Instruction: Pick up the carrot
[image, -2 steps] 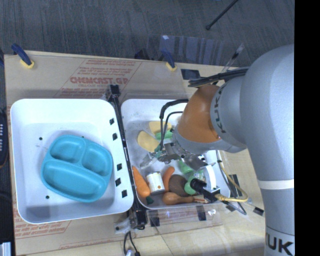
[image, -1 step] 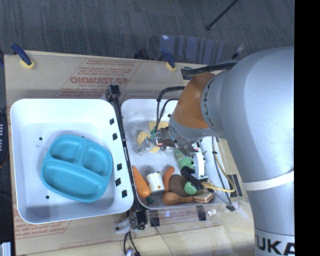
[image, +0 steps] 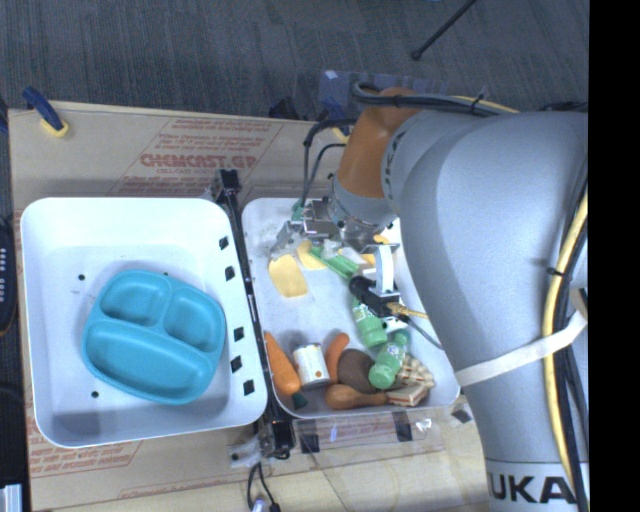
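The carrot (image: 281, 366) is a long orange piece lying against the left wall of the right bin (image: 262, 215), near its front corner. My gripper (image: 308, 226) hangs over the back of that same bin, above a yellow wedge (image: 288, 277). It is well behind the carrot and apart from it. The grey arm with its orange band (image: 365, 150) hides the bin's right side.
Around the carrot lie a small white can (image: 312, 363), a short orange piece (image: 337, 346), a brown lump (image: 354, 368), green bottles (image: 372, 326) and some bread (image: 415, 379). The left bin (image: 40, 235) holds a blue divided plate (image: 152, 333).
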